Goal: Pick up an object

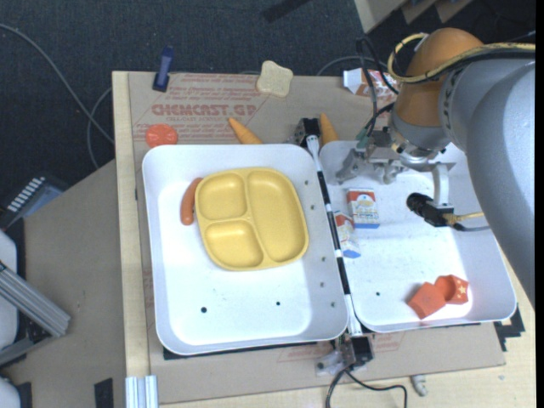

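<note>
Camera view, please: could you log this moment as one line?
gripper: above right bin far edge | small carton: lying nearby | yellow tray: left bin

left bin [170,304]: divided plate [251,218] | right bin [484,300]: carton [364,208]

You are looking at 2 bins of smooth white plastic with a slight sheen, the left bin [170,296] and the right bin [476,304]. The divided yellow tray [252,218] looks like matt moulded plastic. The bench top [204,109] reads as flat brown cardboard with red print. The arm [497,126] shows smooth grey casing and a glossy orange band [429,83]. The small carton [364,208] looks like printed paperboard, and the orange block [438,296] like matt plastic.
</note>
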You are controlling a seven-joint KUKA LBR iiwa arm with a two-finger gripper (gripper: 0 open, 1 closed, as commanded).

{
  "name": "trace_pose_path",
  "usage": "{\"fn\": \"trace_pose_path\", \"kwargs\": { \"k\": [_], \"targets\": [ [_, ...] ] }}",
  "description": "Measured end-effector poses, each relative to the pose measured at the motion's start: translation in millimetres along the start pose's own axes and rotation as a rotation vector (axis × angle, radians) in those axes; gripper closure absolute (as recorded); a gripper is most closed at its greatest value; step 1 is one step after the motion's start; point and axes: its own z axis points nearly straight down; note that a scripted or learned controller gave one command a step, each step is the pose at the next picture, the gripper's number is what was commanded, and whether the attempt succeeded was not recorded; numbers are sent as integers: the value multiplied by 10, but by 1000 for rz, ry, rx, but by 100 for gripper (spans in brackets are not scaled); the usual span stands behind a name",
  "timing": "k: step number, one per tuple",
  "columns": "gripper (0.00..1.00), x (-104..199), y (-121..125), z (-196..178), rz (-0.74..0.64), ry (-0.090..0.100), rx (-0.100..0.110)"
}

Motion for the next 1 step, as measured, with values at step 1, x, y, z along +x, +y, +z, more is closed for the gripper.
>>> {"fn": "trace_pose_path", "kwargs": {
  "k": [1],
  "targets": [
    [0, -189, -202, 1, 2, 1, 5]
  ]
}}
